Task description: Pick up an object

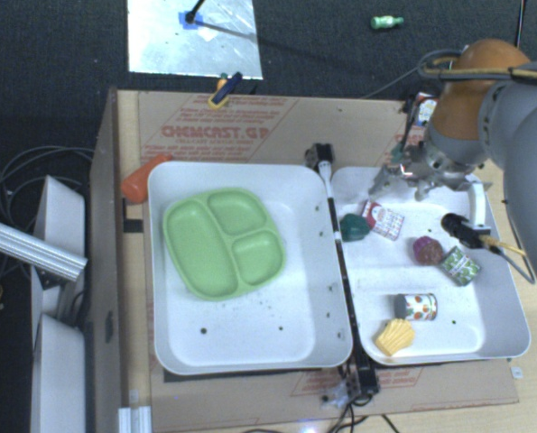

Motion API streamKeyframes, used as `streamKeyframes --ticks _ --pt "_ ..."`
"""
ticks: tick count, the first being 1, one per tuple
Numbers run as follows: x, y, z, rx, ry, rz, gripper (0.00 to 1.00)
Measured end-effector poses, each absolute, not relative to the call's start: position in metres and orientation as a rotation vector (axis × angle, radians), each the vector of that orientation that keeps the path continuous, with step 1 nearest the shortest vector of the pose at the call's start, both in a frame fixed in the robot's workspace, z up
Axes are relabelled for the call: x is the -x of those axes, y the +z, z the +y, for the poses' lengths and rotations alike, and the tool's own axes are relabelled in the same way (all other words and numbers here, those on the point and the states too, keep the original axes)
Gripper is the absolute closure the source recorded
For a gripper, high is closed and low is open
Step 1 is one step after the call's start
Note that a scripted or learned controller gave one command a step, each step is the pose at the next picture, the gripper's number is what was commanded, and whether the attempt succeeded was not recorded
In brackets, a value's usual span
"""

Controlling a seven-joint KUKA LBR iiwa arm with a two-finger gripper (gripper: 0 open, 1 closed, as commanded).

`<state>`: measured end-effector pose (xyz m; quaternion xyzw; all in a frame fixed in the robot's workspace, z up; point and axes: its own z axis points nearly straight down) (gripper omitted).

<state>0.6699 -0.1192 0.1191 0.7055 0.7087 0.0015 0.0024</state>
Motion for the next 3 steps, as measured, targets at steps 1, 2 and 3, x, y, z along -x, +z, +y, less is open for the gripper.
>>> streamKeyframes --ticks 1,2,3 --pt "-0.669 0.12 -0.144 -2.216 0.003 2.221 0.0" --pt "-0.67 0.139 -0.083 -2.214 0.006 2.226 0.0" --pt "-0.669 0.099 -0.148 -2.218 0.0 2.222 0.0"
